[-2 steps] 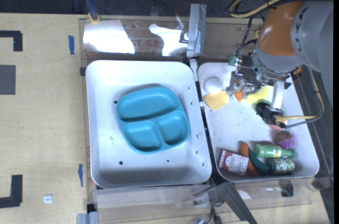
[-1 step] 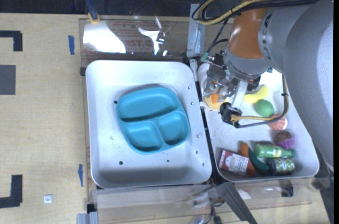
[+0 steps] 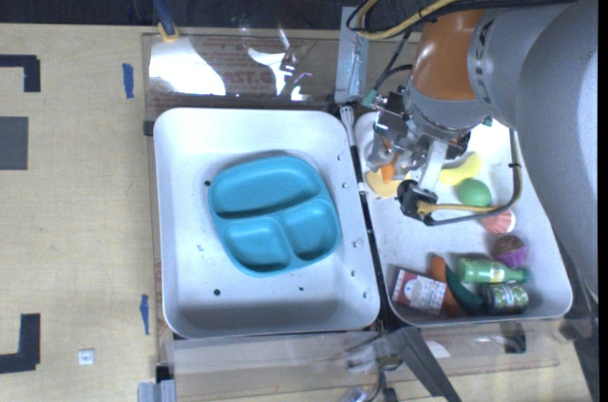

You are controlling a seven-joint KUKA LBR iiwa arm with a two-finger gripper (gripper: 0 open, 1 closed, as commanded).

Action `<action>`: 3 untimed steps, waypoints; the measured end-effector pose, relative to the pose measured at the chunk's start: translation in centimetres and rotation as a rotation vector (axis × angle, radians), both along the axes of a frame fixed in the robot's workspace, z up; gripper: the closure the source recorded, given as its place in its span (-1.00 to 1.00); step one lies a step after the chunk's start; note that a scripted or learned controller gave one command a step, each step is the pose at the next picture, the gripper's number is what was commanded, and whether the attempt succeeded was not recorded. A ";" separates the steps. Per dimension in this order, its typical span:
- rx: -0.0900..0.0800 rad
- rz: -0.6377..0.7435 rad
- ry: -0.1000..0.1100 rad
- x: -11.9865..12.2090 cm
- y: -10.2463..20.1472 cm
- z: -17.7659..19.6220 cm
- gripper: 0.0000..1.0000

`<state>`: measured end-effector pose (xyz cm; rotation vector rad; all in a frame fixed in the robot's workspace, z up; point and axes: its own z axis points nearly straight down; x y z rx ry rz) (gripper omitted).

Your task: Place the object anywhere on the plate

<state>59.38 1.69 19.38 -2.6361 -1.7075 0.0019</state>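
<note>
1 fixed camera, above bench, slanted down on 2 bins (image 3: 180, 229)

The plate (image 3: 274, 212) lies open from above in the left bin (image 3: 180, 286), bare floor all round it. The right bin (image 3: 551, 296) is crowded: arm (image 3: 494, 48) over its top, toys (bottles, fruit) (image 3: 489, 272) packing the lower corner.

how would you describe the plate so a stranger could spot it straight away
Find the two white bins side by side; take the left bin. The plate lies in its middle: a blue rounded tray split into three compartments, alone there, while the toys crowd the right bin.
</note>
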 end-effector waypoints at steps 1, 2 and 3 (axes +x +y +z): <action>0.001 -0.050 0.005 -1.6 6.0 -1.0 1.00; 0.001 -0.055 -0.005 1.5 7.8 4.6 1.00; -0.002 -0.186 0.008 0.2 15.5 -4.7 1.00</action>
